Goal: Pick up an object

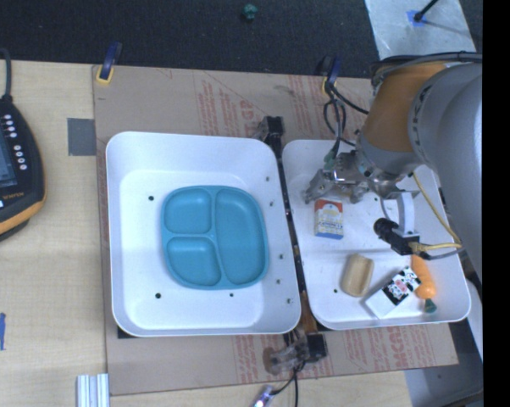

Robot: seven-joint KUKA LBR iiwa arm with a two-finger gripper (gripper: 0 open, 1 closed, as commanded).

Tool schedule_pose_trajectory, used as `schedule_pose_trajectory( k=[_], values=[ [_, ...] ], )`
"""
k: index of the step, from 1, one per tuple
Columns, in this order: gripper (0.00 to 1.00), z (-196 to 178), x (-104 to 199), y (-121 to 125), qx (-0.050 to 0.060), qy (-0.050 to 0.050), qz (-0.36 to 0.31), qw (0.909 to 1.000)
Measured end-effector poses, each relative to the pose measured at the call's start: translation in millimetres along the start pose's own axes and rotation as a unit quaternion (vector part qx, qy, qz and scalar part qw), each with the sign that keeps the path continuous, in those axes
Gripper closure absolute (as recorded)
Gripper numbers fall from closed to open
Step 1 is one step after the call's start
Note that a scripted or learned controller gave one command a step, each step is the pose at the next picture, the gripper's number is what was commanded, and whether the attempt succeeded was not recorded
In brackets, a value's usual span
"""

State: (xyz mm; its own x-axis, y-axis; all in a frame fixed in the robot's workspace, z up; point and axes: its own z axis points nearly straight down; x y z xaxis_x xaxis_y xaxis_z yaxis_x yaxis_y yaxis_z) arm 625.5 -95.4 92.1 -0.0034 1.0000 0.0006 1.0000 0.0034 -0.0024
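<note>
The tool (335, 186) hangs over the far part of the right bin (323, 316). From this slanted view I cannot tell whether it is apart or together, or whether it is above the bin floor or touching it. Nothing shows clamped in it. The likeliest thing for the task is a small carton (329, 220), lying flat just beside the tool on its near side. 3 more things lie toward the bin's front: a tan block (357, 275), a black-and-white box (396, 289) and an orange carrot-shaped toy (424, 280), the last 2 touching or nearly so. The left bin (119, 227) holds a blue divided plate (214, 236), well apart from the tool. The main risk, as I judge it, is a miss on the carton. It lies low and flat, so a closing tool that is off centre may skid over its top, nudge it toward the bin wall, or catch 1 edge and tip it out on the lift. A descent that goes too deep would press it into the floor instead. The grey arm (446, 134) covers the bin's far right corner, so anything lying there is hidden. The print on the carton is too small to read, and what the tan block is made of is unclear.
</note>
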Motion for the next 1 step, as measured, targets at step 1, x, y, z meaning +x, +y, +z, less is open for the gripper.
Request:
schedule_pose_trajectory(
  k=[1],
  values=[
    [1.0,-10.1,-0.7,-0.1,0.001,0.0,-0.001,1.0]
  ],
)
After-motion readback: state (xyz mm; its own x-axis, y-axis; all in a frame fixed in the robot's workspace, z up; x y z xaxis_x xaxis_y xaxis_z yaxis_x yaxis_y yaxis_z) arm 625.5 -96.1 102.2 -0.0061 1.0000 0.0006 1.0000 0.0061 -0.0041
